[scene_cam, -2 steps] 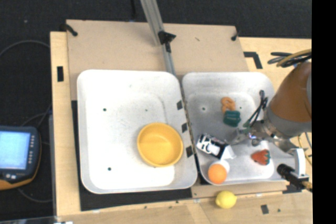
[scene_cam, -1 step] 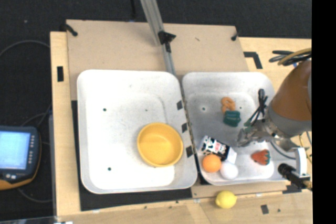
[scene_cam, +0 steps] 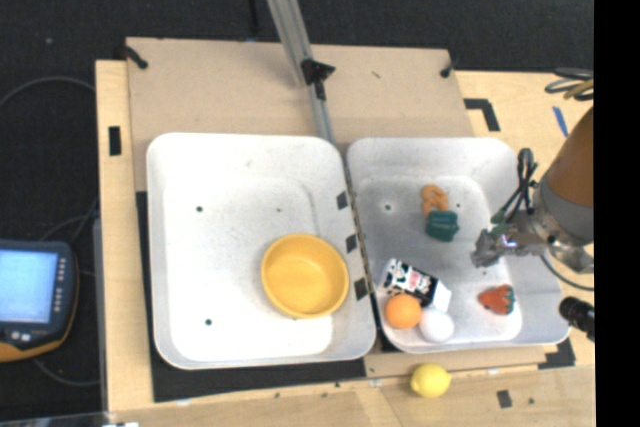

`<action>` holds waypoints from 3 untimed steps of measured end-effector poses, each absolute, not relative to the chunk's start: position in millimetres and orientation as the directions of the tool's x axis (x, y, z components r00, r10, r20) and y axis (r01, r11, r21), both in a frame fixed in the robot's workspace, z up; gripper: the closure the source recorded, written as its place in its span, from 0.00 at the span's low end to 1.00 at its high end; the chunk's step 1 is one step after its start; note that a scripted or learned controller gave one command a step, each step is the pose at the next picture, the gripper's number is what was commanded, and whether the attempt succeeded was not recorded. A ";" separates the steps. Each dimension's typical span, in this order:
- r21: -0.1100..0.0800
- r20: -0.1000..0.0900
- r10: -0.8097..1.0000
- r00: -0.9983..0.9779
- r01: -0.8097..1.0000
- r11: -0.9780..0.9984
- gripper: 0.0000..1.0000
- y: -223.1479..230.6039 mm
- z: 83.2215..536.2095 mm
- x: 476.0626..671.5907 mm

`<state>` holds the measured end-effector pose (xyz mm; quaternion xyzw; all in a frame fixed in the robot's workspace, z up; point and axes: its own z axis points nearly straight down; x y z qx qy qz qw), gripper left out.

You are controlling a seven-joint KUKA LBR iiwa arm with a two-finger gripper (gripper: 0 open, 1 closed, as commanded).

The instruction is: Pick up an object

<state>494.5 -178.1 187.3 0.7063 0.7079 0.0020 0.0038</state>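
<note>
A: Where did the arm stand at that moment?

B: It reached in from the right, with the jaws (scene_cam: 490, 248) hanging low over the right bin (scene_cam: 400, 160), between the green block (scene_cam: 442, 225) and the red piece (scene_cam: 496, 299). Whether they were released or clenched I could not tell; nothing showed between them.

A: And the things it might have picked?

B: All in that right bin. A small orange figure (scene_cam: 433, 197) touched the green block's upper side. At the near edge a black-and-white carton (scene_cam: 412, 282), an orange ball (scene_cam: 403, 312) and a white ball (scene_cam: 436, 325) were crowded together, likely awkward to separate. The red piece lay alone, so I judged it the easier target.

A: The left bin?

B: The left bin (scene_cam: 200, 175) held a yellow bowl (scene_cam: 304, 275). A yellow lemon (scene_cam: 430, 380) sat outside on the desk (scene_cam: 240, 80), probably beyond the program's reach.
</note>
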 end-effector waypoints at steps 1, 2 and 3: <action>0.004 -0.002 1.000 -0.004 1.000 0.004 1.00 -179.2 238.4 496.2; 0.008 -0.003 1.000 -0.005 1.000 0.005 1.00 -180.1 292.2 498.2; 0.003 0.000 1.000 -0.008 1.000 0.008 1.00 -127.1 294.4 505.2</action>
